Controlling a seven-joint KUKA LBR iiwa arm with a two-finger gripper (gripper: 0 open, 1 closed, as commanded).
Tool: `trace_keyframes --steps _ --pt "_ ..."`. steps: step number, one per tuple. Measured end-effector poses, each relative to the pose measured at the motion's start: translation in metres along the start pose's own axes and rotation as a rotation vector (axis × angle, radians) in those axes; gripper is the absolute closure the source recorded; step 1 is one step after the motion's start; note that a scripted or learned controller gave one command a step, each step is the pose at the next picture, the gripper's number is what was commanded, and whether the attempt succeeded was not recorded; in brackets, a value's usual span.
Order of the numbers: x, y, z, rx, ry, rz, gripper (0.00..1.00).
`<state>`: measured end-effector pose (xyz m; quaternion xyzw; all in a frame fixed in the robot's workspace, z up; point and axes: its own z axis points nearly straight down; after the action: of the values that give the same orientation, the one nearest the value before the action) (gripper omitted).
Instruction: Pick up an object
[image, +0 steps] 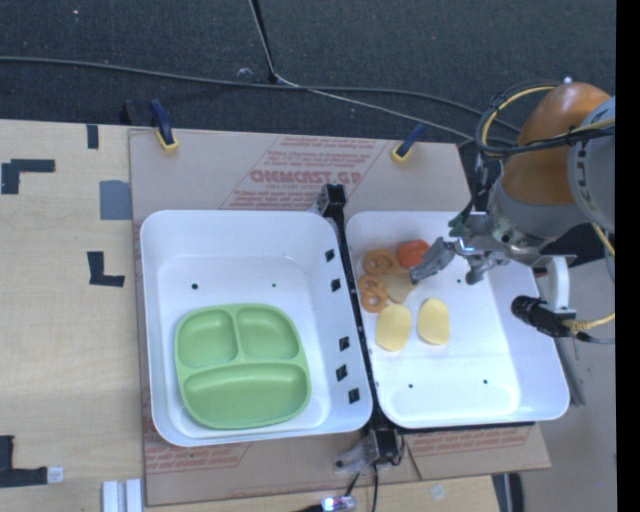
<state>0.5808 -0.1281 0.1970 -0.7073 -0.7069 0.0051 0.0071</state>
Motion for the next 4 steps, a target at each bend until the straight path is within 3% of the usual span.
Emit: trace_keyframes --steps 1,3,4 --pt "0.000 0.002 -0.005 -0.010 -0.002 -0.003 0.00" --pt "0.005 0.012 0.108 -0.008 -0.002 -0.003 0.00" --pt "0.005 0.015 0.112 -0.022 -0.006 -0.003 0.00"
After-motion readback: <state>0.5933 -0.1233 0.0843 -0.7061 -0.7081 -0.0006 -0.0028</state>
